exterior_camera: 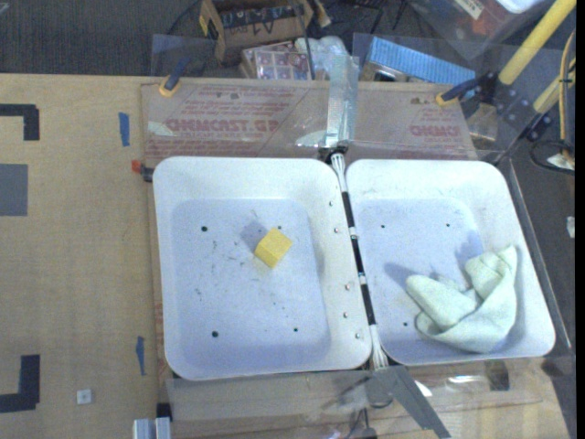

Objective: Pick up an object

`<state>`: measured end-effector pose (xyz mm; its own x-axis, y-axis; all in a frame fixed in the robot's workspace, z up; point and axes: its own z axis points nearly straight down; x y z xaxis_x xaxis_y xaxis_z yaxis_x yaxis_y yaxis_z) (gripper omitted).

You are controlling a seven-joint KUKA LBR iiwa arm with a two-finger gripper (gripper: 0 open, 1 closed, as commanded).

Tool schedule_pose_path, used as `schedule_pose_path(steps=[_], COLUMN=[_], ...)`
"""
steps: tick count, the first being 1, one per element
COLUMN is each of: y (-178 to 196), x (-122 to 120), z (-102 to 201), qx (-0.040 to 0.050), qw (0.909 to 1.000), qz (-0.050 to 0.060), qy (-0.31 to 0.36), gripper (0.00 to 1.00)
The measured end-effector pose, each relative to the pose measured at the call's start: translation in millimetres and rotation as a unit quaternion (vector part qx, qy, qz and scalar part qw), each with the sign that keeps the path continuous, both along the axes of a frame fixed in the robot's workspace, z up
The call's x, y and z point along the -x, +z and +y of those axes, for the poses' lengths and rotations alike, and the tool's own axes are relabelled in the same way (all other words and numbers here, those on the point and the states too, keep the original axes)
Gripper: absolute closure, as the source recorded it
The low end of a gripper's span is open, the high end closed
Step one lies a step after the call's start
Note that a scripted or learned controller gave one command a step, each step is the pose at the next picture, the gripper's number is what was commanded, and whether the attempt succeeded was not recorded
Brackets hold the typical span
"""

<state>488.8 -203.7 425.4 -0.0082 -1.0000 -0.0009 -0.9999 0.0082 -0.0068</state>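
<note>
Re: gripper, its state (wide, narrow or holding sth) couldn't be told from the camera view. Two white bins sat side by side on the wooden bench (73,245), rims touching along the centre seam. Left-hand bin (164,245) (as seen in the view) held one small yellow block (272,248), lying near the middle of the floor, slightly toward the far side, turned at an angle to the bin walls and apart from all of them. Floor around it was scuffed w/ dark specks and a few small dark holes. Right-hand bin (430,167) held a crumpled white cloth (466,305), bunched in the near right corner, w/ one fold reaching up along the right wall and another pointing toward the bin's centre. Block and cloth were well apart, w/ the seam between them. Behind the bins lay a flat cardboard sheet (228,122) w/ red lettering, too blurred to read fully. A metal clamp (338,117) stood at the far end of the seam. Blue tape strip (123,128) and black corner marks (26,122) were on the bench to the left. Clutter beyond the bench incl. a yellow pole (539,30).
</note>
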Motion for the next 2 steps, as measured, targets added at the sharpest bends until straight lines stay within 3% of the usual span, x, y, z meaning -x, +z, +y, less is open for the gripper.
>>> schedule_pose_path(steps=[1, 2], y=[5, 11], x=[-12, -42], z=[-19, 15], qx=[0.0011, 0.0012], qw=[0.9799, 0.9658], qz=[0.0, 0.0], qy=[0.2, 0.259], gripper=[0.0, 0.0])
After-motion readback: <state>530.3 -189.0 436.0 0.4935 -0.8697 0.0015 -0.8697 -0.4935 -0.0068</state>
